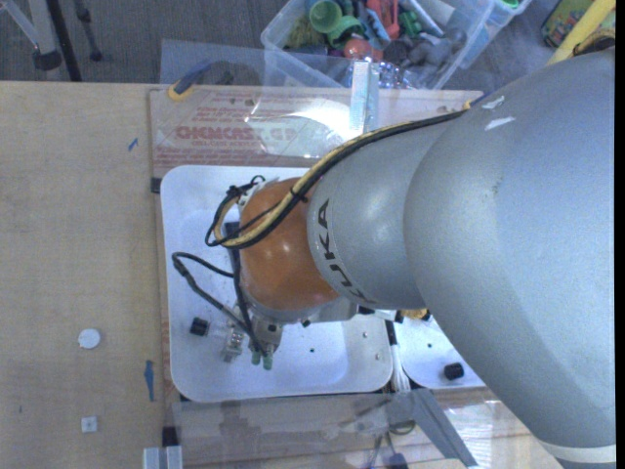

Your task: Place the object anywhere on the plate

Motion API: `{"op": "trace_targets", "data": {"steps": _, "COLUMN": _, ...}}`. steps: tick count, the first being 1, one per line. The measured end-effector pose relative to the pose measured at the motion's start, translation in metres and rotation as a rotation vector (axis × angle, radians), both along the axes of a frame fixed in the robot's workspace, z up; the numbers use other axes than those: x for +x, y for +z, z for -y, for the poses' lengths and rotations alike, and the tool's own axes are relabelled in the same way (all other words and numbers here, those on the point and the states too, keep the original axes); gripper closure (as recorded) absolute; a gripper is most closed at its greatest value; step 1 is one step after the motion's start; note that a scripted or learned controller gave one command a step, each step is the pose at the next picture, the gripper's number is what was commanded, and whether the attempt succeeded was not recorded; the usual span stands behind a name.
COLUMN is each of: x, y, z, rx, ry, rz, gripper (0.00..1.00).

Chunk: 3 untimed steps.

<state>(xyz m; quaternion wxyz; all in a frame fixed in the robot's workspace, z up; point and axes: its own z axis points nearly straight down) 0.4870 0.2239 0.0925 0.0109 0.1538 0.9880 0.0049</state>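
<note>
The gripper (261,358) hangs low over the left white bin (186,262); whether it grips anything cannot be told. A small black object (199,327) lies on the bin floor just left of it, apart from it.

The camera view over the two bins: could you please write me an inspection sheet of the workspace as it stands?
Surface: wooden bench; left white bin in clear sight, right white bin mostly hidden under the arm.
Job's things: a small black object lies in the left bin; another small black object lies in the right bin. No plate can be made out.
Clutter: a small white disc on the bench.
Gripper: gripper low over the left bin, right of the black object; nothing seen between its tips.
Cables: black and yellow cables loop around the wrist.
Surroundings: clear tub of colourful toys behind the bench.
</note>
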Motion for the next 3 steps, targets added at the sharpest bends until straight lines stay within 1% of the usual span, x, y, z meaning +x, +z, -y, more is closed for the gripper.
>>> {"op": "trace_targets", "data": {"steps": 1, "x": -0.003, "y": -0.001, "z": 0.025, "rx": -0.002, "ry": 0.279, "rz": -0.004, "gripper": 1.00}}
{"op": "trace_targets", "data": {"steps": 2, "x": -0.002, "y": -0.001, "z": 0.030, "rx": -0.014, "ry": 0.927, "rz": 0.007, "gripper": 1.00}}
{"op": "trace_targets", "data": {"steps": 3, "x": 0.014, "y": -0.002, "z": 0.095, "rx": -0.017, "ry": 0.888, "rz": -0.003, "gripper": 1.00}}
